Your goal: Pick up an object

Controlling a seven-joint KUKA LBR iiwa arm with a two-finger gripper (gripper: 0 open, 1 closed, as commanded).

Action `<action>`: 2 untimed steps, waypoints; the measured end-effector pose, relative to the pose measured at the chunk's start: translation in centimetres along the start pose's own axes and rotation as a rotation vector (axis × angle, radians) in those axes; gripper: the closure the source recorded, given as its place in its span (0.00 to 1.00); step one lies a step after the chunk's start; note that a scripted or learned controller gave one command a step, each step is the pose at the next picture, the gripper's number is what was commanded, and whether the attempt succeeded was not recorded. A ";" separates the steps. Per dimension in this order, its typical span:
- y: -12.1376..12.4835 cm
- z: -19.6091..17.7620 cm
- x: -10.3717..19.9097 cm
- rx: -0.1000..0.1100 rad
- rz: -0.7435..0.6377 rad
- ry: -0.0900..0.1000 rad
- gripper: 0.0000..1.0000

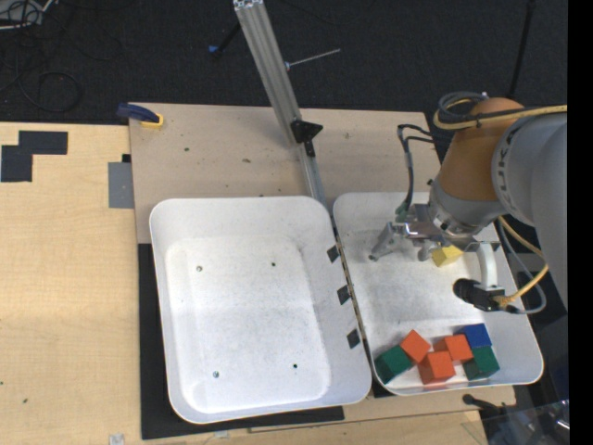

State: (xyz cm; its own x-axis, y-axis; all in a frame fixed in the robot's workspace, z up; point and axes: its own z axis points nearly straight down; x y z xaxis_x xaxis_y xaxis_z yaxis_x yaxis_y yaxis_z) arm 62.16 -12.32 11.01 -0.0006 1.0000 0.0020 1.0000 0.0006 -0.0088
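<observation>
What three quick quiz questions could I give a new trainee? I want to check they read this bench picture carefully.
1. True or false: the coloured blocks lie in the left bin.
2. Which colour is the single block lying close by the hand, apart from the cluster?
A. blue
B. yellow
C. green
3. Fill in: the cluster sits at the ____ end of the right bin, nearest the camera.

Key
1. False: they lie in the right bin.
2. B, yellow.
3. Near (lower in the view), where orange, green and blue blocks are bunched together.
</observation>
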 end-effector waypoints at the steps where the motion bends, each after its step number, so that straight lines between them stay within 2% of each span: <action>1: 0.0 2.0 0.1 -0.005 0.000 -0.002 0.00; 2: 0.0 0.9 0.0 -0.005 0.003 0.000 1.00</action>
State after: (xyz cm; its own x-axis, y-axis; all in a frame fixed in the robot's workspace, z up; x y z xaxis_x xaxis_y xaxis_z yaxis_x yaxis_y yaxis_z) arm 62.15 -12.29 10.07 0.0021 1.0000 0.0022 1.0000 -0.0021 -0.0043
